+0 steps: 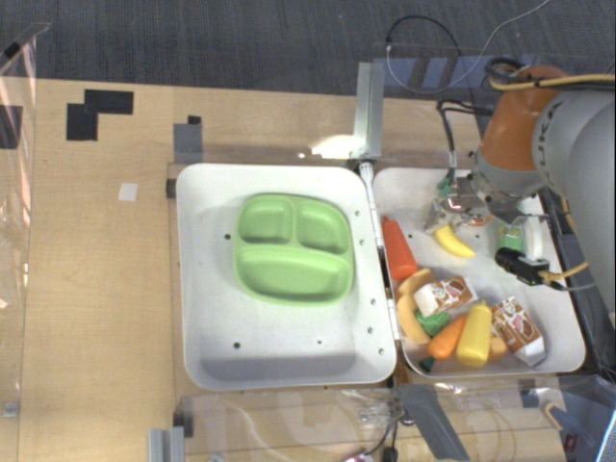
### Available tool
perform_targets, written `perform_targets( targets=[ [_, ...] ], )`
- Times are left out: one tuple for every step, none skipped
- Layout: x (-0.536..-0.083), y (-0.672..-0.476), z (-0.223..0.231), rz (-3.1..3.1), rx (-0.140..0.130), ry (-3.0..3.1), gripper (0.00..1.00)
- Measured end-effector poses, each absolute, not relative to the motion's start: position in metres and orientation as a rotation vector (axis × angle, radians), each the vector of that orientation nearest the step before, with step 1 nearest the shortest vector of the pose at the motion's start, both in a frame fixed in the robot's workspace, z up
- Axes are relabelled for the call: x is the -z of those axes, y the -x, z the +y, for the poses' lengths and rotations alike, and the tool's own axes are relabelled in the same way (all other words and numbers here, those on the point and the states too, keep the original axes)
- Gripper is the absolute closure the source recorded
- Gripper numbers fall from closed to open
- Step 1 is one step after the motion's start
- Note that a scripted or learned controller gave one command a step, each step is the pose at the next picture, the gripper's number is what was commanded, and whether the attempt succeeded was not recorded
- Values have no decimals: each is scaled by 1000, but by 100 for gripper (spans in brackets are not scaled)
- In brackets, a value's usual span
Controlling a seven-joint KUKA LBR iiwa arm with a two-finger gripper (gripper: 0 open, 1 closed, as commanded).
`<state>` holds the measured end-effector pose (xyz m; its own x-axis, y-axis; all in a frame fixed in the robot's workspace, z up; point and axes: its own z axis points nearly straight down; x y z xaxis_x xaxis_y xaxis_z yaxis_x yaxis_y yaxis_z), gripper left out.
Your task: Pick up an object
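One small yellow plastic banana [452,241] is your nearest candidate: it lies on the floor of the right-hand shallow white bin [574,346], in the upper middle part, with its long axis running from upper left down to lower right. You have the claw [456,203] directly above and just behind it, almost touching its upper end, so the coming move looks like a short straight drop, with the fingers needing to close across that slanted axis and not along it. You cannot tell from this slant whether the claw is open or closed; nothing is visibly gripped. Just left of the banana an orange plastic carrot [397,246] lies along the bin's left wall, near enough to be nudged if you drift left. Further toward you sits a crowded heap of small printed cartons [443,296], a yellow bottle [474,337] and other toy food. Beyond the wall, the left-hand white bin [207,287] holds a green divided plastic plate [293,248], on the pale wooden desk [96,287].
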<state>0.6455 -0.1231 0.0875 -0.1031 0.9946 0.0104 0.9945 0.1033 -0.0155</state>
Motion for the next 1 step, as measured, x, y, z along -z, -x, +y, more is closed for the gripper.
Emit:
perform_targets(
  targets=[
    [-223,-631,-50,-2441,7,1986,100]
  ],
)
